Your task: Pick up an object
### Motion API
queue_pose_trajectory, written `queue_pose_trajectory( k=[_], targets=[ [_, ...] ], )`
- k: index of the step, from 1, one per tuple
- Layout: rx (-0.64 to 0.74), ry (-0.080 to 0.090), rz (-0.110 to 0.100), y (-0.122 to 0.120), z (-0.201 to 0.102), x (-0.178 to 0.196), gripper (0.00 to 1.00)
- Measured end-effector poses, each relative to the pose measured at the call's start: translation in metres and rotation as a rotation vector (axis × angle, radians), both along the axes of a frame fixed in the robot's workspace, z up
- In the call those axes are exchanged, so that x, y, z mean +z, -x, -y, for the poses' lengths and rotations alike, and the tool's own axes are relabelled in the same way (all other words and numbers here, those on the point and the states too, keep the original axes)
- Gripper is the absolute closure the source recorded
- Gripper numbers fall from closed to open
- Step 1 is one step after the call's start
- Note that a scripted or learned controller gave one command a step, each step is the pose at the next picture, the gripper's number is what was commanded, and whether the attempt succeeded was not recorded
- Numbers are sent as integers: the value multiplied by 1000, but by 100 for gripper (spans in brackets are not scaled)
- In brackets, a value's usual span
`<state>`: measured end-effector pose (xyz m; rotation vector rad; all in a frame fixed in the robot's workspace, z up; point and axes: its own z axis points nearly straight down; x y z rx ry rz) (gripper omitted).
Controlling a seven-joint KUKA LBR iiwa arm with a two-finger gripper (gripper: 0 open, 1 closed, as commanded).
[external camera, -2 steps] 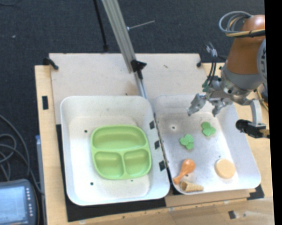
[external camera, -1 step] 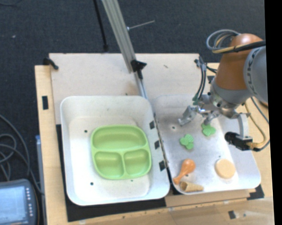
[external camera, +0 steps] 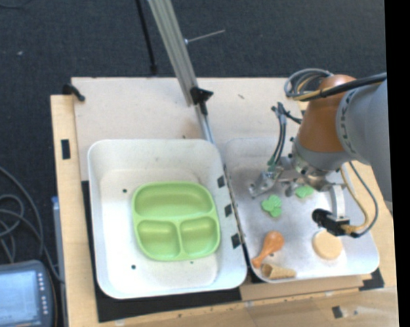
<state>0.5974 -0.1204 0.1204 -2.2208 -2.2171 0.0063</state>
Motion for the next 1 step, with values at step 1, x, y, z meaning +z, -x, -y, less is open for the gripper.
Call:
queue_pose_trajectory(
  k=[1],
  targets=[
    [-7, 1, 9, -3, 2, 15, 100]
  ],
)
